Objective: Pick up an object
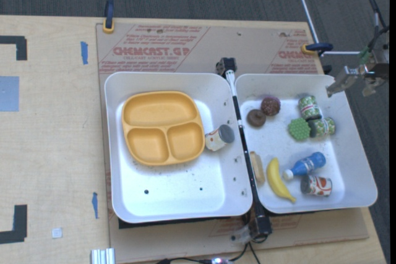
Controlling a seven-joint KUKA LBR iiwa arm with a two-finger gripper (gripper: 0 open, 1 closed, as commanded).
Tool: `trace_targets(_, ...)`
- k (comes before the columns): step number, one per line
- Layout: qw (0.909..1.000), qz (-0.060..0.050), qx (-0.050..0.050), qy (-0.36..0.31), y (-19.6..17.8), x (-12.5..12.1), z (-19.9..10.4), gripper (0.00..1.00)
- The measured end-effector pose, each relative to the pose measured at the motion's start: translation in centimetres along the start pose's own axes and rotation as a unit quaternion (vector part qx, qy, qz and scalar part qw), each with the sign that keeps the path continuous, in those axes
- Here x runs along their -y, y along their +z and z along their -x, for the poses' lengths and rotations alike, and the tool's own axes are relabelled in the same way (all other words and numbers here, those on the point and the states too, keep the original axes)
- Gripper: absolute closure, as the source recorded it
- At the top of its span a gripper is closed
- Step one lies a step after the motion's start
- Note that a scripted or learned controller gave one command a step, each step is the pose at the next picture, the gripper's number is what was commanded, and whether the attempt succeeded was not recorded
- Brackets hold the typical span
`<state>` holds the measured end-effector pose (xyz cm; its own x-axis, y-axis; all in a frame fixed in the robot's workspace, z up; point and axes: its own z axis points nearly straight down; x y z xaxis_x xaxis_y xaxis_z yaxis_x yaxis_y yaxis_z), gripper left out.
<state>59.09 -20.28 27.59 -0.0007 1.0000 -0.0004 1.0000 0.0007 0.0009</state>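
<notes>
Banana (279, 181) lies near front edge of right bin (362, 157); gripper (346, 78) at far rim, open/closed: can't tell.

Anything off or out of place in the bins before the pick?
One oddity: a small cup-like item lies tipped on its side in the left bin, against the yellow divided plate. Most objects sit in the right bin. No spills or damage visible.

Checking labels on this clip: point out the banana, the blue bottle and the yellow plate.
banana (279, 181): camera view, middle of its curve.
blue bottle (308, 164): camera view, on its body.
yellow plate (162, 109): camera view, floor of its large compartment.
</notes>
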Motion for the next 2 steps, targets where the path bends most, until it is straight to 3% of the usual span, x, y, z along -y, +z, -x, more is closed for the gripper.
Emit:
trace_targets(1, 1.0000, -0.002, -0.001, -0.001, 12.2, -5.4, -2.8, 0.00)
trace_targets(2, 0.9999, 0.010, 0.002, -0.001, 16.2, -5.5, -5.4, 0.00)
